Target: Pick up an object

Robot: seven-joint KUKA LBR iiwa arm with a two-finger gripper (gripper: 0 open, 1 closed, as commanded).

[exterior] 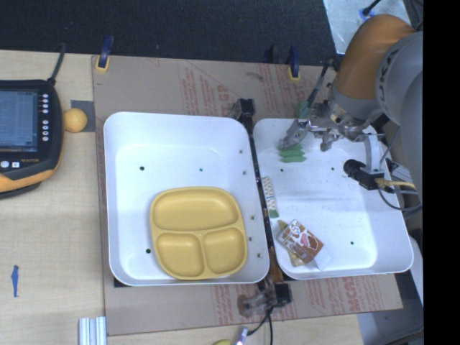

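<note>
My gripper point(310, 139) hangs over the far left part of the right bin point(374, 214), its two fingers spread apart and open with nothing between them. A small flat green object point(292, 154) lies on the bin floor right under the left fingertip point(293, 136); I cannot tell whether they touch. A brown and white snack packet point(300, 243) lies near the front left corner of the same bin. A yellow divided plate point(199, 232) rests in the left bin point(129, 157).
A narrow printed strip point(269, 196) lies along the seam between the bins. The grey arm with its orange band point(374, 49) and black cabling point(363, 175) crowds the right bin's far right side. A control pendant point(25, 135) and a yellow ball point(75, 119) sit on the left.
</note>
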